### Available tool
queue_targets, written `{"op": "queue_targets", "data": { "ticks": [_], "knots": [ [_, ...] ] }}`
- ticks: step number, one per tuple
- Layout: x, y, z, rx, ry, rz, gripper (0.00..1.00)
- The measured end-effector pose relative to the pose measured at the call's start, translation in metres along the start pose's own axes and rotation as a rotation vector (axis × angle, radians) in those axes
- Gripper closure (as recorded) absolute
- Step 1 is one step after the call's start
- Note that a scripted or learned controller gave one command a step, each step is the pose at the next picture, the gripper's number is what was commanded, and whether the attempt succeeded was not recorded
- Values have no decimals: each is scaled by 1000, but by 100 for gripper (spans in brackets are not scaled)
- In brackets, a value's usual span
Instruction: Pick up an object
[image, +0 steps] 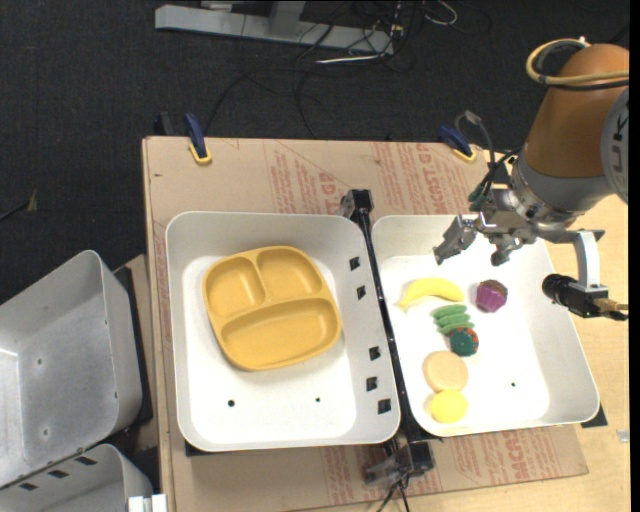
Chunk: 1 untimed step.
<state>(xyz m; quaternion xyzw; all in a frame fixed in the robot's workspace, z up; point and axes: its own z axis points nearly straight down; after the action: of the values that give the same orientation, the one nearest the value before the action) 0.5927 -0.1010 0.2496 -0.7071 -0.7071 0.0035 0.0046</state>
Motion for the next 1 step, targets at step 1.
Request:
{"op": "queue_targets", "data": {
  "ticks": [1],
  "knots": [
    [0, 2, -6, -11, -1, -2, 0]
  ]
}}
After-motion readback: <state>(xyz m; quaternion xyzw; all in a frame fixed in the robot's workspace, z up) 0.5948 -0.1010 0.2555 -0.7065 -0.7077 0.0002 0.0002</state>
